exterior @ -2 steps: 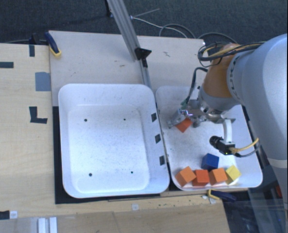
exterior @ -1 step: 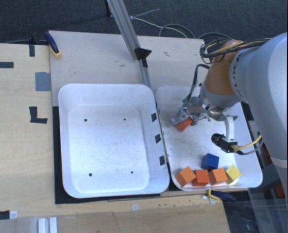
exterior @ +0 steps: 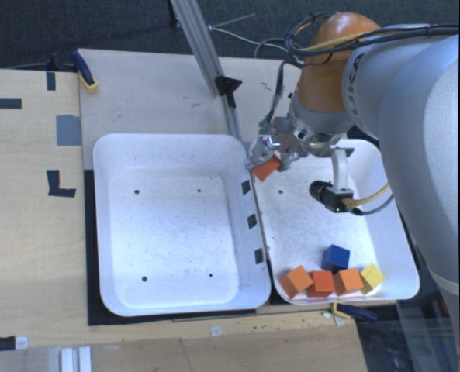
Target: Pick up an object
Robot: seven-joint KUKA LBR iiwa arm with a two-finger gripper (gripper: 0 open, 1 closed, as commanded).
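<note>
My gripper [exterior: 267,161] hangs over the near-left corner of the right bin [exterior: 292,215], close to the rim shared with the left bin. It is shut on a small orange-red block [exterior: 266,168], which shows between the fingers, lifted above the bin floor. At the front of the right bin lie several blocks in a row: an orange block [exterior: 296,280], a red-orange block [exterior: 322,283], another orange block [exterior: 348,281], a yellow block [exterior: 371,277] and a blue block [exterior: 337,256] just behind them.
The left bin [exterior: 171,223] sits beside the right one, with black tags along the shared rim [exterior: 253,222]. A metal rail [exterior: 202,45] slants down from the top toward the bins. The arm's grey body fills the right side, with a black cable fitting [exterior: 328,194] hanging below the wrist.
</note>
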